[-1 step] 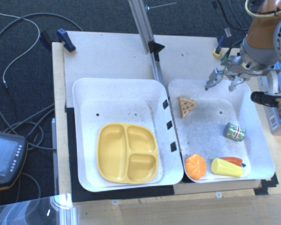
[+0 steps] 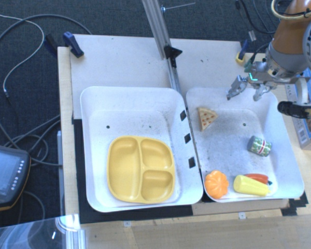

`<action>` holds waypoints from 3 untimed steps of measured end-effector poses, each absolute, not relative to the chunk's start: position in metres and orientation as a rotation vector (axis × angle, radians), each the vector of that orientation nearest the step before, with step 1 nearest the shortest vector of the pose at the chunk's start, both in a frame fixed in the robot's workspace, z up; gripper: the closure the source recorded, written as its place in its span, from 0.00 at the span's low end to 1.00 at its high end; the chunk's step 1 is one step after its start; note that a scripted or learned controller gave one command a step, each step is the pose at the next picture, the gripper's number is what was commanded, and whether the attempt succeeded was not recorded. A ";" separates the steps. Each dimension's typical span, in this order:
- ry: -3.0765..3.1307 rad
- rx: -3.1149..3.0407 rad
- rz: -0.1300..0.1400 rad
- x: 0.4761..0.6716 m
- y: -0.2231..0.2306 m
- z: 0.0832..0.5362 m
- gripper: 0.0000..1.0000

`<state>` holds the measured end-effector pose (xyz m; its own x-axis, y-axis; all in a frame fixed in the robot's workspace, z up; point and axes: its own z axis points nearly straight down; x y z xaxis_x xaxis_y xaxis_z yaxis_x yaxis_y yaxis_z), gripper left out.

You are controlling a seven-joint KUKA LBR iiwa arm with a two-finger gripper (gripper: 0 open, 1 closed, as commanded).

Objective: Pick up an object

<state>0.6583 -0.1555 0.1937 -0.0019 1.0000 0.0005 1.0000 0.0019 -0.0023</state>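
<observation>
The pick has not begun in any way that shows. The gripper (image 2: 247,88) hangs at the upper right of the frame, over the far rim of the right bin (image 2: 280,118), and its two fingers (image 2: 234,91) are spread with nothing between them. It touches none of the objects.

Four things lie in the right bin, any of which could serve. A wedge (image 2: 206,118), tan and patterned like a waffle or pizza slice, sits toward the bin's upper left, nearest the gripper but still apart from it. A small can (image 2: 259,146) with a green and white label lies on its side right of the bin's middle. Along the bottom edge a pumpkin (image 2: 216,184) sits in the lower left corner, with a yellow piece (image 2: 251,186) just to its right and a red piece (image 2: 257,178) touching it on its far side. The left bin (image 2: 93,108) holds a yellow tray (image 2: 141,168) with three compartments.

Everything is left to do: choose, descend, close, lift.

The arm (image 2: 293,30) is cut off by the frame's right edge. The fingertips are small and dark against the bin, so how wide they stand is hard to judge. Whether the red and yellow pieces are one toy or two I cannot tell.
</observation>
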 end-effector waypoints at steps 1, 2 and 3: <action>-2.219 -2.215 0.006 0.656 -0.148 0.149 0.00; -2.220 -2.218 0.002 0.656 -0.147 0.098 0.00; -2.226 -2.219 -0.003 0.658 -0.147 0.112 1.00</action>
<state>0.6578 -0.1473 0.1123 -0.0031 1.0000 0.0002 1.0000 0.0031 0.0022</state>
